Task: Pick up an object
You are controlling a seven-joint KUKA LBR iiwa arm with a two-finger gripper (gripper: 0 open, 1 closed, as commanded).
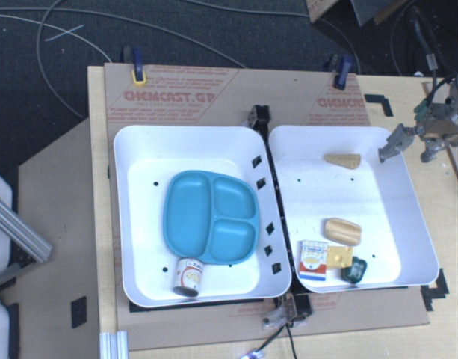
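The right bin (pixel 408 200) holds a tan wedge (pixel 341 160) near its far side. Toward its front lie a bread roll (pixel 342 231), a small white, red and blue carton (pixel 313 259), a yellow block (pixel 338 257) and a dark green piece (pixel 355 270). In the left bin (pixel 131 200) a blue divided plate (pixel 211 217) lies flat, with a small can (pixel 188 275) on its side just in front of it. My gripper (pixel 412 146) hangs over the far right rim of the right bin, to the right of the tan wedge. It is open, with nothing between its fingers.
The bins sit on a cardboard sheet (pixel 214 88) held by two blue clamps (pixel 139 69) at the back. A black clip divider (pixel 266 193) runs between the bins. Cables (pixel 64 21) lie on the dark floor behind.
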